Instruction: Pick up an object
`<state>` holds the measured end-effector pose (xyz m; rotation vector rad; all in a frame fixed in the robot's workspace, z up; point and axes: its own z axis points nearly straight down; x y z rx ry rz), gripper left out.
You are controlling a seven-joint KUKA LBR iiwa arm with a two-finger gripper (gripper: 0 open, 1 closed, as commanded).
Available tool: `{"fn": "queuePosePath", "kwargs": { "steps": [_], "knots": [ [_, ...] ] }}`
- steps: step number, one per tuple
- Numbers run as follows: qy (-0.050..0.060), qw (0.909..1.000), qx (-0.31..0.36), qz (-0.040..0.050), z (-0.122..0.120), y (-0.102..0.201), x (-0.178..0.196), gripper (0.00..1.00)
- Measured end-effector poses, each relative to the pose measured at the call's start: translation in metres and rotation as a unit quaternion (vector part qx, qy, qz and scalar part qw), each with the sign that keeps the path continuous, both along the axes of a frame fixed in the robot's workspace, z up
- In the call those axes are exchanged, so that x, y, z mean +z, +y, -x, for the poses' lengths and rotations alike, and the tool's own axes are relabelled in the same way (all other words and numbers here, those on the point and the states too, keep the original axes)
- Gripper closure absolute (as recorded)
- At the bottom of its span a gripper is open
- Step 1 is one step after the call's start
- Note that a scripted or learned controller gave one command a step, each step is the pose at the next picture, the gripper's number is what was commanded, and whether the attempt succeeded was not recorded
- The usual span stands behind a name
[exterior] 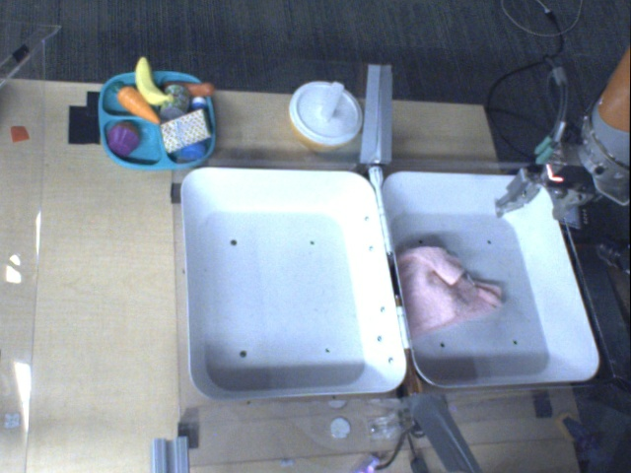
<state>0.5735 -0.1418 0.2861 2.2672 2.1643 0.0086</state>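
Arm enters from the right; gripper [537, 187] is positioned above the right bin's [552, 363] far right corner. Jaw state cannot be determined. Pink cloth [446, 299] lies crumpled on that bin's floor, left of centre

- Looks like a robotics lab to me, definitely not anyone's home or kitchen.
- Two identical white bins [279, 279] sit clamped side by side on a pale wooden bench [89, 294], with a metal rail [376, 116] between them.
- A grey industrial arm [609, 141] pokes in from the right, loose cables [537, 42] trailing over dark carpet.
- The blue tray [155, 121] holds plastic toy food, typical test props.
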Motion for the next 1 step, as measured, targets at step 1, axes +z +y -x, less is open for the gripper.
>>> {"fn": "queuePosePath", "kwargs": {
  "steps": [1],
  "knots": [
    [0.004, 0.9999, 0.013, -0.0007, -0.0079, -0.0215, -0.1473, 0.0]
  ]
}}
